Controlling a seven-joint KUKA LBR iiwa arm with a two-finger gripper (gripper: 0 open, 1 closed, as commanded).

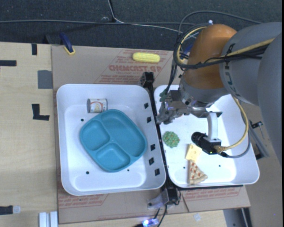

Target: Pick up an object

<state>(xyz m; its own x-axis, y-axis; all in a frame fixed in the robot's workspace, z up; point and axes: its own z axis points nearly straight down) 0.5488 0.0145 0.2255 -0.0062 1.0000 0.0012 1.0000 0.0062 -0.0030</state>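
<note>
Pincer (164,115) above green broccoli (171,138)

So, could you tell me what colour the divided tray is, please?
Blue tray, in the camera view.

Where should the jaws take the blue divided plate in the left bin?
Probably on the raised outer rim of the blue divided plate, coming straight down, one jaw inside and one outside. It lies flat and looks too broad to span. The lower left edge looks safest: bare bin floor there, while the small can sits near the upper left corner.
</note>
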